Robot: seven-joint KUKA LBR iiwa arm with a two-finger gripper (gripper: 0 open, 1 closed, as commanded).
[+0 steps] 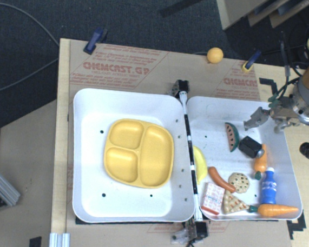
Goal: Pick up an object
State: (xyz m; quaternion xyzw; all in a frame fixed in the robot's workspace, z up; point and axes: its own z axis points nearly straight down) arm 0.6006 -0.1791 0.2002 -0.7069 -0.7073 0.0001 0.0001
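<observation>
We see the hand (268,116) over the right bin (210,112), and we cannot tell its grip. The black block (249,146) lies just below it.

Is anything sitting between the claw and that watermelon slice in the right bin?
Nothing visible blocks it. The claw hangs over the right bin's upper right part, and only bare white floor lies between it and the watermelon slice. The nearest neighbour, a black block, sits to the slice's right, just below the claw.
</observation>
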